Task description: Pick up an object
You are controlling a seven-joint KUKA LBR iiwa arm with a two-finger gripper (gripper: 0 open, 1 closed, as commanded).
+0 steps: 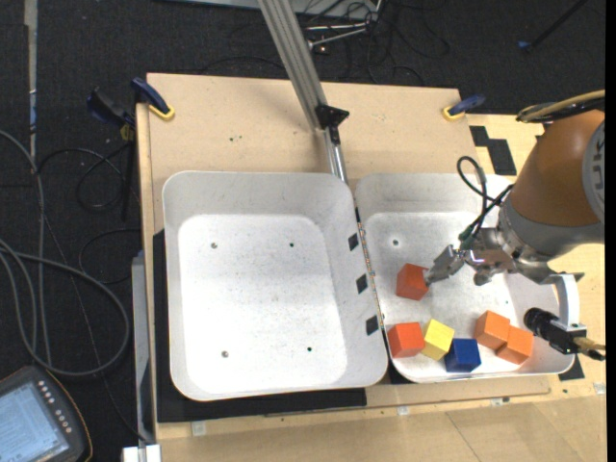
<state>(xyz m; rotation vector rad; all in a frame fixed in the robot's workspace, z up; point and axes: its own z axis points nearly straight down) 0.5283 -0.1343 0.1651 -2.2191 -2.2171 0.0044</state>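
Your claw [445,268] sits low in the right bin [423,192], just right of the red-orange block [412,281], which lies alone mid-bin; whether it is apart or together you cannot tell from here. Take that block: it stands clear of the cluster along the near wall, where the orange block [405,338], yellow block [438,338] and blue block [463,354] crowd together. Centre over it, straddle two flat faces, then descend.

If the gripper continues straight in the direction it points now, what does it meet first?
Most likely the red block. The gripper points toward the view's left and slightly down, with its tip right beside that block in the right bin. Its height above the block is unclear from this one view, so it might pass over.
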